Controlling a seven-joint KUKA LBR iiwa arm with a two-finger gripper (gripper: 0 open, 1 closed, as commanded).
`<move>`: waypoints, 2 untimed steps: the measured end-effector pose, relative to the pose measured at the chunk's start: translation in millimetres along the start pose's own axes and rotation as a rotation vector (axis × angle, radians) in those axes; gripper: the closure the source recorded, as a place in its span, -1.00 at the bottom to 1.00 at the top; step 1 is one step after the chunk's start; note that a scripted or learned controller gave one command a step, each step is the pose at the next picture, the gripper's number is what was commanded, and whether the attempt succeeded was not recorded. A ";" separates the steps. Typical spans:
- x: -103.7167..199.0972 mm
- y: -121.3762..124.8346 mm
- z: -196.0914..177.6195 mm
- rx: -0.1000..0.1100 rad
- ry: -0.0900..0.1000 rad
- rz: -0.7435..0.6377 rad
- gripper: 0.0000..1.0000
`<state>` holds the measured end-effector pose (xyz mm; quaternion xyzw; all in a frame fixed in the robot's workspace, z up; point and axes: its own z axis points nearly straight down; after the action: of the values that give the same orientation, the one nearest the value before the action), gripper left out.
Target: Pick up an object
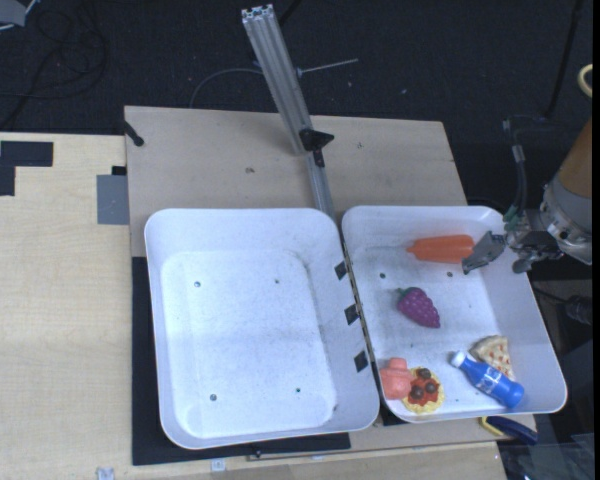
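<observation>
Blue bottle lies nearest; gripper, open and holding nothing, should lower squarely over the carrot beside it.

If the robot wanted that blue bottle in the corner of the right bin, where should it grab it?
Probably across the middle of the blue bottle, with the pincer coming straight down. The bottle lies flat and slanted, white cap toward the bin's middle, so its long narrow body offers two sides to pinch. The waffle-like piece touches its upper side near the right bin wall, leaving little room there.
</observation>
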<state>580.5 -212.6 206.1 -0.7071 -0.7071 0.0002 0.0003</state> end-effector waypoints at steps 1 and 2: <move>0.1 -6.3 61.9 0.005 0.001 -0.001 -1.00; 1.0 -7.4 114.8 0.004 0.001 -0.001 -1.00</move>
<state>573.0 -211.6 91.3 -0.7069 -0.7074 0.0012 0.0021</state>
